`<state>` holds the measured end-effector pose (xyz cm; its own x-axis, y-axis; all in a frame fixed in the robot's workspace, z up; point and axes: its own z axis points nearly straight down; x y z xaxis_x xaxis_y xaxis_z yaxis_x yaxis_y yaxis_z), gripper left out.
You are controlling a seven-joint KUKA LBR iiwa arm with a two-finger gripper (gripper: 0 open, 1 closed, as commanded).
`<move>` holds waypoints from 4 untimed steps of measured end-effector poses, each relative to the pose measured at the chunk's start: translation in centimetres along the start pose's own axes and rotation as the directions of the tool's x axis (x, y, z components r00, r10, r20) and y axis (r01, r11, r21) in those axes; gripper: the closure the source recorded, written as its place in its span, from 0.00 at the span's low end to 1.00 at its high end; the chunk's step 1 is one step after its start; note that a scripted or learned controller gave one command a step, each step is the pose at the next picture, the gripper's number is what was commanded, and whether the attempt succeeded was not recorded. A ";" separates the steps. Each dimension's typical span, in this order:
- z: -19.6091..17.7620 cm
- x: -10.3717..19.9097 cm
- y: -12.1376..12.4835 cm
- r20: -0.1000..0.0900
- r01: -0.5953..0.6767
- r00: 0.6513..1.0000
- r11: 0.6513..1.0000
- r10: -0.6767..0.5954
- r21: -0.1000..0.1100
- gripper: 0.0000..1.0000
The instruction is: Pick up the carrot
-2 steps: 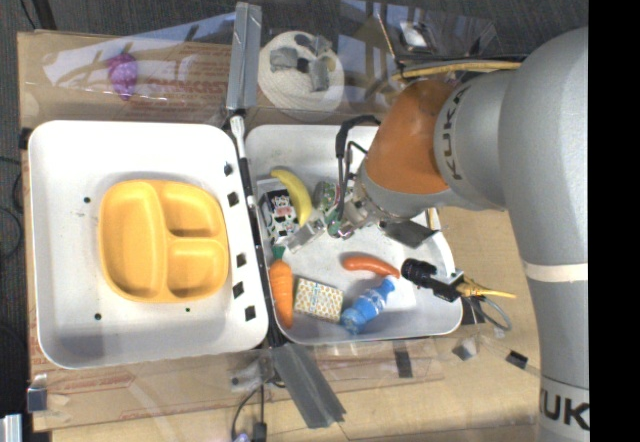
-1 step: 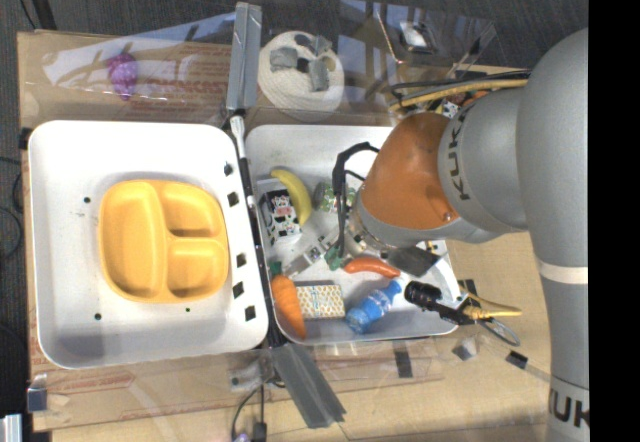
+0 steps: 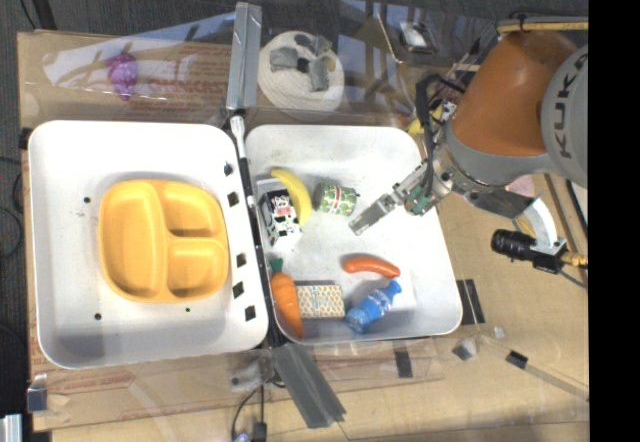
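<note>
The carrot (image 3: pixel 285 298), orange with a small green top, lies in the front left corner of the right bin (image 3: pixel 432 270), against the bin's left wall and beside a patterned box (image 3: pixel 320 300). My gripper (image 3: pixel 362 221) hangs over the middle of that bin, just right of a green can (image 3: pixel 337 197) and above an orange-red sausage (image 3: pixel 370 266). It is well to the right of and behind the carrot, and it holds nothing that I can see.
The right bin also holds a banana (image 3: pixel 290 189), a cow-patterned carton (image 3: pixel 281 216) and a blue bottle (image 3: pixel 375 305). The left bin (image 3: pixel 60 230) holds a yellow divided tray (image 3: pixel 165 238). A white roll (image 3: pixel 301 70) stands behind the bins.
</note>
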<state>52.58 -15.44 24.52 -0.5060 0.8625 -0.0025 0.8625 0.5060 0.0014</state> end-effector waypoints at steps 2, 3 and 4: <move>14.3 5.2 0.3 0.036 0.586 0.810 0.810 -0.586 0.004 0.00; 14.5 7.3 -0.5 0.023 0.779 0.626 0.626 -0.779 0.000 0.00; 13.5 7.4 -0.5 0.013 0.781 0.625 0.625 -0.780 0.000 1.00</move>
<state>48.40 -9.35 10.96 -0.9894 0.1442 -0.0160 0.1442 0.9895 -0.0008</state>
